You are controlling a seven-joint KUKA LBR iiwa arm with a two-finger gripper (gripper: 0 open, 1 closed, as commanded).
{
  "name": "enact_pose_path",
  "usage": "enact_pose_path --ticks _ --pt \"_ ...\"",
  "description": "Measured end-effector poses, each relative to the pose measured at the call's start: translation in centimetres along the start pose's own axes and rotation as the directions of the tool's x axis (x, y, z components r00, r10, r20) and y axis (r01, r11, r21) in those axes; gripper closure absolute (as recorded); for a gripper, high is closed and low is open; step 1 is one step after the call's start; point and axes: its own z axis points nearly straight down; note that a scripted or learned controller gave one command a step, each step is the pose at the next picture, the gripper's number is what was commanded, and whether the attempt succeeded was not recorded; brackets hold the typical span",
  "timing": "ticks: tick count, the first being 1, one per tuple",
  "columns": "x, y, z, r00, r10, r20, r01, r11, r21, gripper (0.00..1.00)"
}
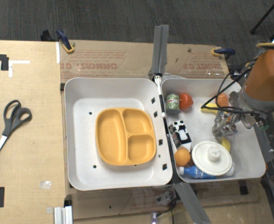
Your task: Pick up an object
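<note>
From the camera above, two white bins sit side by side on the bench. The left bin (76, 139) holds a yellow divided plate (126, 136), lying flat near its middle. The right bin (253, 171) holds the clutter: a green can (173, 101) and a red ball (186, 101) touching at the far left corner, a black-and-white toy (180, 133) along the left wall, an orange (182, 157) just beside a white lid (212, 157), and a blue bottle (197, 173) partly under that lid at the near edge. The arm (263, 76) reaches in from the right, and its gripper (225, 124) hangs low over the right side of that bin, above a yellow object (226, 144) and just beyond the lid. Whether it has closed on anything is unclear. A yellow strip (209, 107) and an orange piece (222, 99) lie near the wrist. Scissors (11, 122) rest on the bench at left.
</note>
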Motion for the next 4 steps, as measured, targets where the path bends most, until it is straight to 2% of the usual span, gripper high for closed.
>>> enact_pose_path --ticks 1,2,3,4 --pt "0.0 0.0 0.0 1.000 0.000 0.000 0.000 1.000 0.000 0.00" --pt "-4.0 7.0 -0.1 0.991 -0.135 0.006 0.135 0.991 0.004 0.00" --pt "-9.6 7.8 -0.1 0.986 -0.169 0.000 0.169 0.986 0.004 0.00" --pt "-5.8 0.6 -0.2 0.995 -0.097 0.004 0.097 0.995 0.003 0.00"
